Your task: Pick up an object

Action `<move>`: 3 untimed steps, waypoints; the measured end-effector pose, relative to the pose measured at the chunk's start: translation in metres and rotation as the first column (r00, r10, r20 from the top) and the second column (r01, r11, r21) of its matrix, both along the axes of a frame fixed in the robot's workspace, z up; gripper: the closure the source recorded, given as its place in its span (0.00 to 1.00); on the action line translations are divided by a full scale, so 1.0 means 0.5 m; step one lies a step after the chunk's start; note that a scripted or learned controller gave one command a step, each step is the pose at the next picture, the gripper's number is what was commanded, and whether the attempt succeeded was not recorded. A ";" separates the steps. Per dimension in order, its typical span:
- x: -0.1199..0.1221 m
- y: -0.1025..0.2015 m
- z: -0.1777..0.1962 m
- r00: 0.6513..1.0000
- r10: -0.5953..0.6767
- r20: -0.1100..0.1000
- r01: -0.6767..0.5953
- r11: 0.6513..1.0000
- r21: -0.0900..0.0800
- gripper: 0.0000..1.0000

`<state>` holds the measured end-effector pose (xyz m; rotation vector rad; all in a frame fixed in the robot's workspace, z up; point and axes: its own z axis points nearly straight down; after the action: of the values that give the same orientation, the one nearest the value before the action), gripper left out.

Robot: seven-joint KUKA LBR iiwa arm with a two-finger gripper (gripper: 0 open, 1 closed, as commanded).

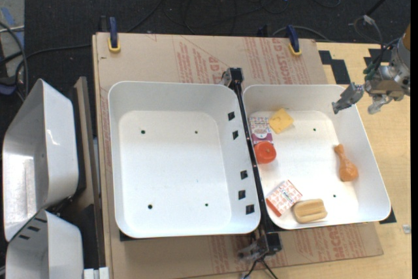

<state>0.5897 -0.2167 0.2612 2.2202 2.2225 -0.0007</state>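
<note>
Left shallow white plastic bin (124, 101) sits on the brown cardboard-covered surface (196, 52), touching the right shallow white plastic bin (375, 196) along a black divider. Right bin contents, left to right: small white-and-pink packet (260, 128) at the left wall, round red-orange lid-like object (265, 153) just below it, yellow wedge of foam (281, 120) beside the packet, red-and-white printed card (283, 196) near the front, tan bread-roll-shaped object (309, 210) touching the card, orange drumstick-shaped toy (345, 163) toward the right wall. End effector (359, 98) hangs over the right bin's back right corner, fingers spread apart, holding nothing.
</note>
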 end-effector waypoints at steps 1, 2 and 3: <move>-0.084 0.080 -0.240 1.000 -0.002 -0.014 0.002 1.000 0.006 0.00; -0.066 0.202 -0.314 1.000 -0.004 0.011 0.004 1.000 -0.018 0.00; -0.004 0.198 -0.336 1.000 -0.001 0.004 0.001 1.000 -0.010 0.00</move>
<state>0.5878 -0.1175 0.0930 2.2152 2.2143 -0.0075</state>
